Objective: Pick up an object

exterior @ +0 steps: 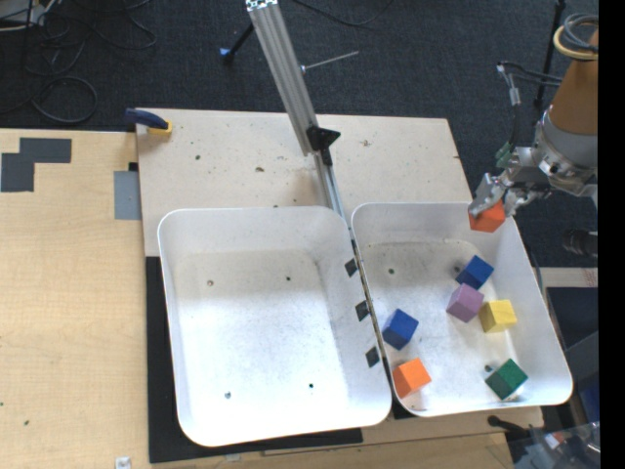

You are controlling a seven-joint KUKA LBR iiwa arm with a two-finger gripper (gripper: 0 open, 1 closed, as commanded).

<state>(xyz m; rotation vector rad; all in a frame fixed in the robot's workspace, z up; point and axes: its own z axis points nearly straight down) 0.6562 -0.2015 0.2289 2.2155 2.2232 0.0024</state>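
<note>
The grey arm with its orange band comes in at the right edge, where most of it is cut off, leaving the wrist and the two-finger gripper [491,203] in sight above the far right corner of the right-hand shallow white bin [547,360]. An orange-red cube [486,217] sits between the fingertips, clamped there and lifted clear of the bin floor; its upper part is covered by the grey finger in front of it, so just the lower faces can be made out. On the floor of the same bin lie six more blocks: a blue cube [475,272] nearest the gripper, a purple cube [465,303] touching it on the near side, a yellow cube [498,316] just beside the purple one, a green cube [506,378] near the front right corner, a second blue cube [399,328] close to the dividing wall, and an orange cube [412,375] in front of that. The left-hand shallow white bin [195,262] stands alongside, with small dark clips on the shared rim too small to identify. A slanted silver aluminium rail [289,76] rises from behind the bins, its foot hidden behind a black bracket.
</note>
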